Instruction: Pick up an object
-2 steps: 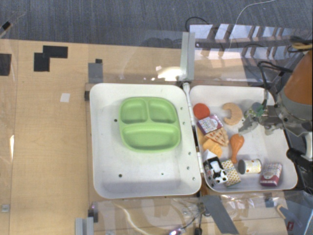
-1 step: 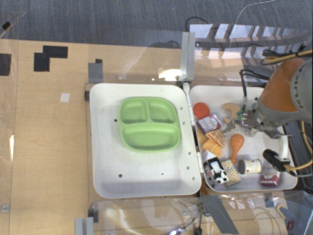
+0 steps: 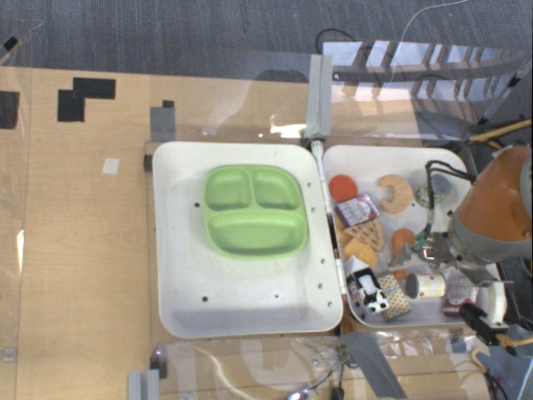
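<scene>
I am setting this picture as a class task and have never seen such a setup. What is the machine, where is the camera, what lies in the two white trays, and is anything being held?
The camera is fixed above a wooden bench, looking down at a slant. The grey and orange shape at the right edge is a robot arm reaching in over the right bin. Its job is to pick up an object. Its gripper hangs low over the clutter, but I cannot tell whether anything is held.

The left bin holds a green divided plate. The right bin holds a jumble of small things: a red ball, a tan crescent-shaped piece, a purple packet, a small orange piece, a black and white item and a pale cylinder.
</scene>
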You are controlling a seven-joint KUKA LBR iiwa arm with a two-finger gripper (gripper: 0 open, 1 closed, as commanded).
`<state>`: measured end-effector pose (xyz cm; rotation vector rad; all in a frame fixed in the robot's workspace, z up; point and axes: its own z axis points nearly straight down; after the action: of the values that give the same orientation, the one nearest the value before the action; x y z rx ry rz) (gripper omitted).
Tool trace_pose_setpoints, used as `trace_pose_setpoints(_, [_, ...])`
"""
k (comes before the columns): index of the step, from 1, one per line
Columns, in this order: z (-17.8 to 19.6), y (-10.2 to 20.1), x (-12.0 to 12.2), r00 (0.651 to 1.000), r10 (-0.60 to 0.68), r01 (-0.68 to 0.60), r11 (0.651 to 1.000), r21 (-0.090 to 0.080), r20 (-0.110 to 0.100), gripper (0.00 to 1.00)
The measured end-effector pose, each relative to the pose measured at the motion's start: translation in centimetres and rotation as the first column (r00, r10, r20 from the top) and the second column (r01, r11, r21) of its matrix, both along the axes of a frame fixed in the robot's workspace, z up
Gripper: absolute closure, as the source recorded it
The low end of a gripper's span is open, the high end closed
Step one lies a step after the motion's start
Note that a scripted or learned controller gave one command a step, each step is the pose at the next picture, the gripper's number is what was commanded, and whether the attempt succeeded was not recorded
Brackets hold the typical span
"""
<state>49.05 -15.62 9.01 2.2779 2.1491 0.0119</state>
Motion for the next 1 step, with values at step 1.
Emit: trace_pose_setpoints(1, [0.00, 2.93, 4.66, 0.995, 0.100, -0.100, 0.995, -0.002, 0.002, 0.00])
